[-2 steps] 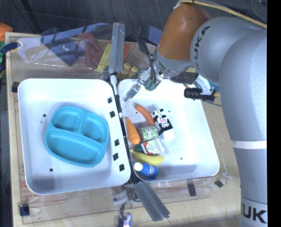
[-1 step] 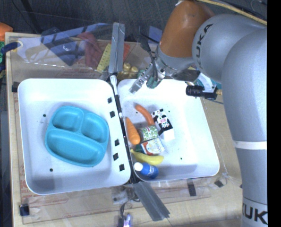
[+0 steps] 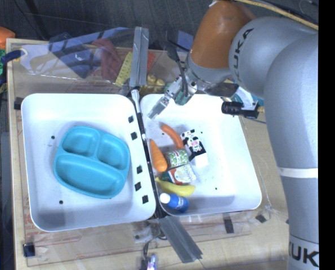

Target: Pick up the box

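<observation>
White plastic forms 2 shallow bins side by side on the bench. The left bin (image 3: 38,151) holds 1 thing, a blue tray (image 3: 92,161) with 3 compartments, lying flat near its middle. The right bin (image 3: 235,151) holds a cluster of small items packed toward its left and front part: an orange carrot (image 3: 158,156) along the divider, a red-orange sausage-shaped piece (image 3: 172,135) just above it, a black-and-white cow-patterned box (image 3: 193,145) with a white end, a green and red packet (image 3: 179,166) touching the carrot, a yellow banana (image 3: 177,188) below the packet, and a bottle with a blue body (image 3: 174,202) against the front wall.

The gripper (image 3: 159,108) hangs over the back left corner of the right bin, close to the divider, with its pale fingers slanting down and to the left from the wrist. How far the jaws stand apart cannot be told from this view, as the fingers overlap into 1 pale shape. Nothing shows between them, and they appear to be above the bin floor, touching none of the items.

The box lies forward and to the right of the jaws, apart from them, with the sausage-shaped piece between it and the fingertips. It rests on the bin floor, its left side near the packet.
</observation>
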You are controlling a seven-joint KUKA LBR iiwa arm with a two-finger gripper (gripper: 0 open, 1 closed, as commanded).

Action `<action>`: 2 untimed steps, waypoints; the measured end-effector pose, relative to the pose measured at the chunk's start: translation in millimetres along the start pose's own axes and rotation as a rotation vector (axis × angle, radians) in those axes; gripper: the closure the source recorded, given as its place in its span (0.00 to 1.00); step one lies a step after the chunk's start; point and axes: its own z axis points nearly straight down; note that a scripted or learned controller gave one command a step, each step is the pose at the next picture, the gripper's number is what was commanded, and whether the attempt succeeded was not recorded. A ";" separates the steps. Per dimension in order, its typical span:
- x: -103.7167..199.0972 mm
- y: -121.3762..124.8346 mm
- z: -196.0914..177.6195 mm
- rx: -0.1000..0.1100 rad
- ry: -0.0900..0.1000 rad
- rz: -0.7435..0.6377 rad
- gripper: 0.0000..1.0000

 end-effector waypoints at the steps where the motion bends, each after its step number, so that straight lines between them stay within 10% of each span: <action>1: -1.1 0.7 -10.8 -0.002 -0.005 -0.004 1.00; 2: -1.0 0.8 -10.7 -0.002 -0.005 -0.004 0.00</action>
